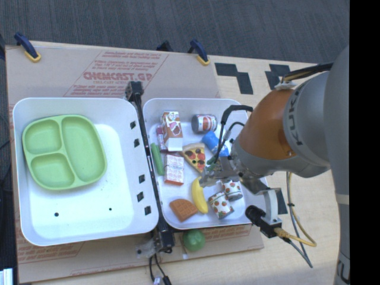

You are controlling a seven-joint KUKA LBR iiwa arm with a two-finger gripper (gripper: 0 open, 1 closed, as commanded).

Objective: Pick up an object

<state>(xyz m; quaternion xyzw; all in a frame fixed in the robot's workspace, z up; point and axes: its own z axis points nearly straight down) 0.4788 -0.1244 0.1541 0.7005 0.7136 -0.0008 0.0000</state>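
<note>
The right bin point(155, 108) holds several small items: a juice carton point(171, 123), a can point(205, 123), a blue piece point(212, 141), a pizza slice point(195, 155), a pink packet point(174, 168), a green cucumber point(157, 158), a banana point(199, 196), a slice of toast point(183, 209) and two red-spotted white cups point(231, 190) point(219, 205). My gripper point(215, 174) hangs low over the bin's right middle, between the pizza slice, the banana and the upper cup. The grey and orange arm hides the bin's right side. I see nothing lifted off the bin floor.
The left bin point(89, 218) carries a green divided plate point(62, 152). A green ball point(193, 240) lies outside the bins at the front edge, near a black clamp point(161, 239). Cables trail from the arm at the lower right.
</note>
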